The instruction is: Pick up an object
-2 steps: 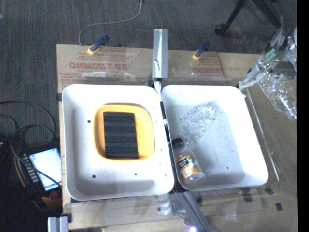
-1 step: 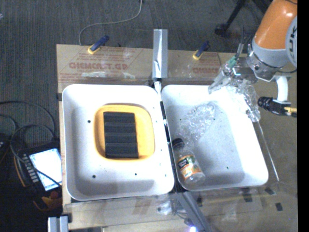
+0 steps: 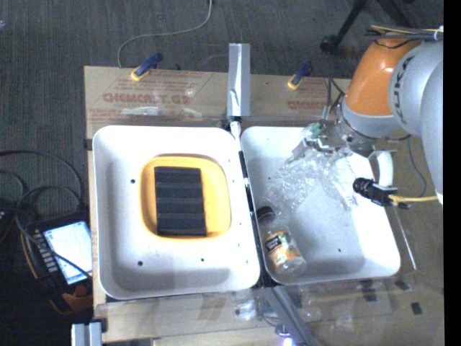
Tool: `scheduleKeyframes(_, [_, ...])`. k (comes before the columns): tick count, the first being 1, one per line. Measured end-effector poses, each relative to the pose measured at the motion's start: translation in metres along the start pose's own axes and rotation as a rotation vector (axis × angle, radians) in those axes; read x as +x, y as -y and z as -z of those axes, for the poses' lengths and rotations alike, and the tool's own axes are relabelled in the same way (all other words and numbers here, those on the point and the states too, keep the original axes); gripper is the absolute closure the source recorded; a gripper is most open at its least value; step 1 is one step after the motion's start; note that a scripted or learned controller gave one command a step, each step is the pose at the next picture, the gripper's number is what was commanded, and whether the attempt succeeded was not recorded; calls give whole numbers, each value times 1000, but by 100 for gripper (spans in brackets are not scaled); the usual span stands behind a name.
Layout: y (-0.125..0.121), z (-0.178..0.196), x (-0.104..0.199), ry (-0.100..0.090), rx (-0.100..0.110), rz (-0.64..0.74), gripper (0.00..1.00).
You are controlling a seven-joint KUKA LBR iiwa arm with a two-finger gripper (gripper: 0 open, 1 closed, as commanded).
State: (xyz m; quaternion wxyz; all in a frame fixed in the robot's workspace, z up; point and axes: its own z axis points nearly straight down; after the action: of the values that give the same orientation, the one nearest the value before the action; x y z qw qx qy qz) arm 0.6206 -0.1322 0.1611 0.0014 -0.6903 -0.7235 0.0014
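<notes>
The arm is hovering over the right bin, finger state indiscernible, while the bottle is lying unlifted near its front left corner, so the pick is remaining undone.

The setting is a robotics laboratory. An industrial arm with an orange band stands at a table topped with a brown board held by blue-and-yellow clamps, carrying two white bins. Loose cables and a handheld control pendant lie on the grey carpet, with an office-chair base behind.
</notes>
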Motion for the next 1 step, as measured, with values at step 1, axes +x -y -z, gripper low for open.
scheduleKeyframes(1, [-2, -67, -24, 3, -20, 146, 0])
